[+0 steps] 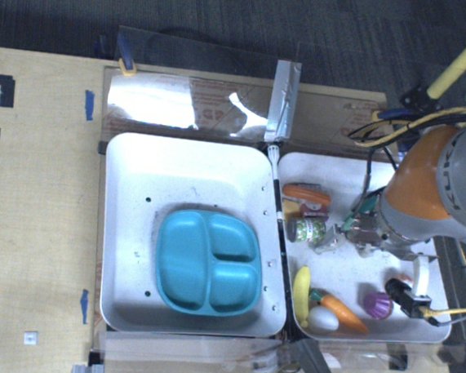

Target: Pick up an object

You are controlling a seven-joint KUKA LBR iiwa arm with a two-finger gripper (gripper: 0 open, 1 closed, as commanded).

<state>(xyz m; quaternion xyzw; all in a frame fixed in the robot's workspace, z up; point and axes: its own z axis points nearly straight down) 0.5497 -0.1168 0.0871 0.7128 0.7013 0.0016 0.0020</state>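
Note:
My gripper [345, 230] hangs low over the middle of the right bin [357, 171], its metal end pointing left. Just left of it lies a small green-labelled jar [307, 229], close to the gripper tip; I cannot make out contact. Behind the jar a toy hot dog [307, 194] lies by the bin's left wall. Along the front of the bin are a yellow banana [301, 287], a white egg [323, 319], an orange carrot [344, 312] and a small purple object [377, 304]. Nothing shows between the fingers.
The left bin [136, 172] holds a blue divided plate [208, 261] toward its front. The grey arm with its orange band [421, 179] covers the right bin's right side. A metal divider post [282, 100] stands behind the bins.

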